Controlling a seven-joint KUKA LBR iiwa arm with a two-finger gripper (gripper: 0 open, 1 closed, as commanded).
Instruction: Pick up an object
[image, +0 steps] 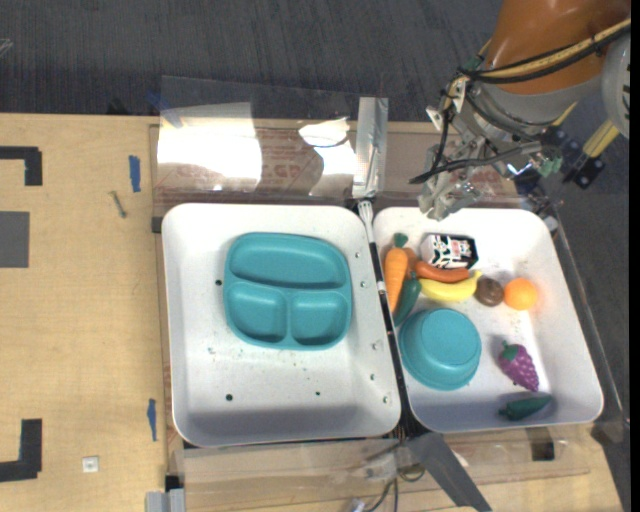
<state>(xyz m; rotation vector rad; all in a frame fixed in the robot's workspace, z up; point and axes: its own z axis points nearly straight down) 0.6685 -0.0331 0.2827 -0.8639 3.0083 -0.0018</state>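
Note:
The right bin (575, 330) holds several toy foods. An orange carrot (397, 274) lies at its left wall, with a yellow banana (448, 290) beside it and a black-and-white packet (449, 247) just behind. A brown ball (489, 291) and an orange (520, 293) sit further right. A teal bowl (441, 347), purple grapes (519, 366) and a dark green piece (525, 406) occupy the front. My gripper (441, 203) hangs over the bin's back edge, above and behind the packet, with nothing visibly in it.
The left bin (190, 330) carries a teal divided plate (288, 290). A clear plastic sheet (260, 155) and a metal upright (370, 150) stand behind the bins. Cables hang around the wrist (500, 130). Brown bench surface (70, 300) lies to the left.

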